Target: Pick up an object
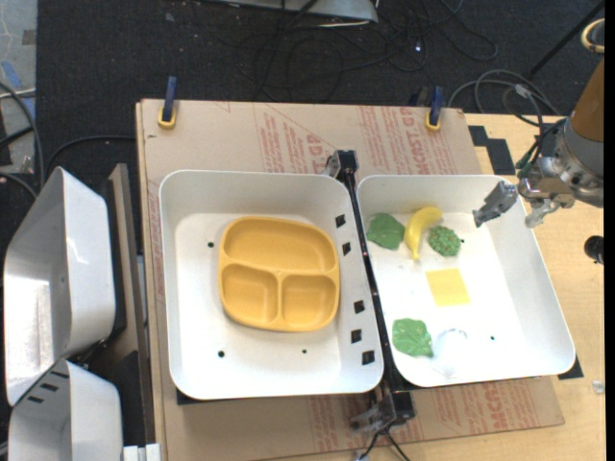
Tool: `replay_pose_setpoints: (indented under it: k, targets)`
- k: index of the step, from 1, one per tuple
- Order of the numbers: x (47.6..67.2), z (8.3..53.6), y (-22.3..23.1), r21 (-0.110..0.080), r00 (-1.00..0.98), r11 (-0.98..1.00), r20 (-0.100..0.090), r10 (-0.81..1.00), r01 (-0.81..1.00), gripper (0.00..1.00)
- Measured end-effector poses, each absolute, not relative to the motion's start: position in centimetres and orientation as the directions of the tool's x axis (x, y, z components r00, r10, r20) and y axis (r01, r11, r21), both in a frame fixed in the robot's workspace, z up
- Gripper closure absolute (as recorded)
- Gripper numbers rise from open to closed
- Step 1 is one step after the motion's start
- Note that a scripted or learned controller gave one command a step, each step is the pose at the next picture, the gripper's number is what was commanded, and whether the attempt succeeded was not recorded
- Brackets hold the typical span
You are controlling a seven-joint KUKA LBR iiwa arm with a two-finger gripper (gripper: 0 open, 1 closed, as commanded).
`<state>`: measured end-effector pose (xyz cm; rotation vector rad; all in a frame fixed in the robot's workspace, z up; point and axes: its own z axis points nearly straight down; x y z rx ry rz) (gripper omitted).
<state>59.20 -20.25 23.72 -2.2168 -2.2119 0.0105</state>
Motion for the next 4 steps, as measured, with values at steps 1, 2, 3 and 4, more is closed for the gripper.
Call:
replay_pose_setpoints:
  k: [1,2,3,4]
  targets:
    - [59.5,24.4,-20.2,0.0,-0.001,0.001,0.0,1.0,1.0,0.0]
    - [59.5,20.1,-20.3,-0.004,0.001,-0.001,0.0,1.0,1.0,0.0]
    - [59.4,15.8,-20.0,-0.004,0.001,-0.001,0.001,1.0,1.0,0.0]
    - [58.9,9.4,-19.9,-0.006,0.001,-0.001,0.001,1.0,1.0,0.0]
